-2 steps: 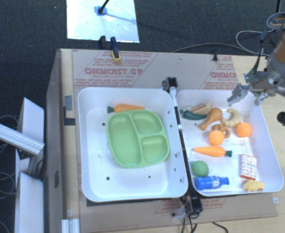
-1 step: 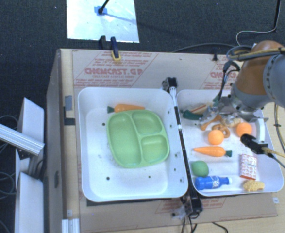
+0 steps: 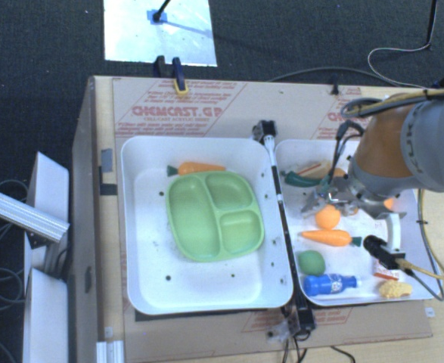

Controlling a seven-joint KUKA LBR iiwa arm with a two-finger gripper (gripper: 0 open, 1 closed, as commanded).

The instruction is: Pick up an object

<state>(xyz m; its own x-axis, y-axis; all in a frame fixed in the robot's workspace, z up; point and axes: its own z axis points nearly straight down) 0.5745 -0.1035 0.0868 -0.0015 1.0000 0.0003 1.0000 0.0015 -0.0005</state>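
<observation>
My gripper [image 3: 332,201] hangs low over the right bin [image 3: 426,278], near that bin's middle. Directly below it, on its near side, lies an orange ball [image 3: 327,218], touching or almost touching it. An orange carrot [image 3: 327,237] lies just in front of the ball. Nearer the front edge are a green ball [image 3: 311,262], a blue bottle [image 3: 330,283] and a small yellow piece [image 3: 392,288]. The arm hides the back right part of this bin.
The left bin [image 3: 142,278] holds a green divided plate [image 3: 215,215], and a second carrot [image 3: 199,168] lies along the plate's far edge. A green-and-brown item [image 3: 305,175] lies at the back left of the right bin. A divider rail [image 3: 278,203] separates the bins.
</observation>
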